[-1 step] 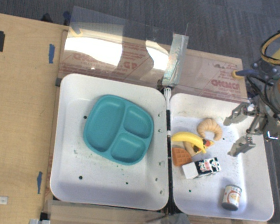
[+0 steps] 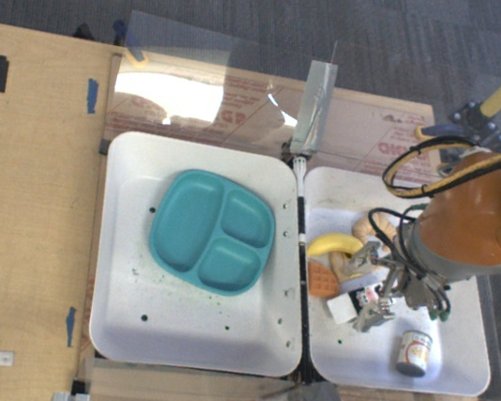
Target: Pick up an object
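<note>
- Plywood-toned counter (image 2: 8,230), pale brown, with black corner marks and bits of blue tape along its left part; it carries two shallow white bins side by side.
- Left bin (image 2: 119,306), white, square with rounded corners, a few dark specks on its floor.
- Right bin (image 2: 461,363), white, touching the left bin along a shared dark seam.
- Arm (image 2: 470,222), grey with a broad orange band, reaching in from the right and hanging over the right bin; black cables loop above it.
- Divided plate (image 2: 212,231), teal, three compartments, lying flat in the middle of the left bin, turned slightly askew.
- Pincer (image 2: 375,306), metallic, low over the middle of the right bin, just right of the cluster of objects; whether its fingers are wide or narrow I cannot tell, as the hardware blurs together, and nothing is seen between them.
- Banana (image 2: 333,247), yellow, curved, in the left part of the right bin near the seam.
- Waffle-like orange piece (image 2: 321,278), just below the banana, touching it or nearly so.
- Small can (image 2: 413,353), white label with a red mark, lying in the lower right of the right bin, apart from the cluster.
- White block (image 2: 342,307), small, beside the orange piece and close to the pincer.
</note>
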You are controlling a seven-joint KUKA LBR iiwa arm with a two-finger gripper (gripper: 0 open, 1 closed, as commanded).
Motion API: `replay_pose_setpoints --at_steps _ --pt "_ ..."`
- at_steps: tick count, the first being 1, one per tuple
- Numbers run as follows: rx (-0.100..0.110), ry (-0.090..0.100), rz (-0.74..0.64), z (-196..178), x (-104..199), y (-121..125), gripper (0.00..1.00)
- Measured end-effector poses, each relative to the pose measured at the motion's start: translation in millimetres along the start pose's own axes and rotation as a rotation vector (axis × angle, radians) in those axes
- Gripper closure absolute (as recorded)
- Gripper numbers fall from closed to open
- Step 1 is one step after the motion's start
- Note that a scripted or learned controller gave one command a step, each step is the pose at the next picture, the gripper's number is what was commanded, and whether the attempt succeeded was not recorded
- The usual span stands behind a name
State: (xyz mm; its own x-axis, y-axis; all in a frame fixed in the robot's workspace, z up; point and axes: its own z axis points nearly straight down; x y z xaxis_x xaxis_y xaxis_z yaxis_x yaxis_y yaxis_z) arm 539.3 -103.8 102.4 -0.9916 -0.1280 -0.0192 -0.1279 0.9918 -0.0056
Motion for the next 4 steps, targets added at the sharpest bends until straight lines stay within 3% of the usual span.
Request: replay_pose_setpoints --at_steps 2,3,4 --pt "-0.003 -0.005 0.620 7 -40 -20 0.00" --pt "0.001 0.007 1.046 1 -59 -3 0.00" --pt "0.001 0.006 1.290 7 -99 -22 0.00"
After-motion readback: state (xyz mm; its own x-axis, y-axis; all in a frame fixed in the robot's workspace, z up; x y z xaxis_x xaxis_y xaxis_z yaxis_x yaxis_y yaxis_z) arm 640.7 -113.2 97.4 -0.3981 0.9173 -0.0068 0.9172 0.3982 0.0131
